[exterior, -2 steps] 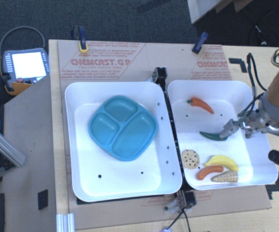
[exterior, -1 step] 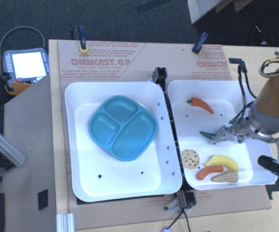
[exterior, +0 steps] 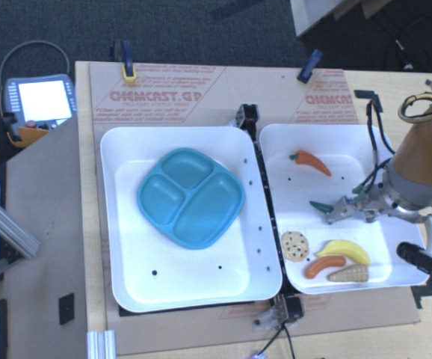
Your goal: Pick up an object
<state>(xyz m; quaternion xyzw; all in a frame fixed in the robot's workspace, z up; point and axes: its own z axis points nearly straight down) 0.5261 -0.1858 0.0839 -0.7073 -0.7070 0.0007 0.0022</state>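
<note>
Starting left: you've got 2 white bins side by side. The left bin (exterior: 126, 275) holds a blue divided plate (exterior: 191, 197) w/ 3 compartments, lying flat, roughly centred, tilted a bit in plan.

In the right bin (exterior: 276, 137): an orange carrot (exterior: 311, 162) near the top, well apart from the rest. Along the bottom, a round cookie (exterior: 294, 245) by the left wall, then a red sausage (exterior: 325, 266), w/ a yellow banana (exterior: 344, 250) just above it and a tan cone-shaped piece (exterior: 348, 274) beside it at lower right, those 3 bunched together.

The gripper (exterior: 326, 209) reaches in from the right, mid-bin, betw. carrot and banana. Its fingers (exterior: 322, 206) point left, set narrow, tips close together. You can see nothing held betw. them; the tips sit over bare bin floor, apart from every item.
</note>
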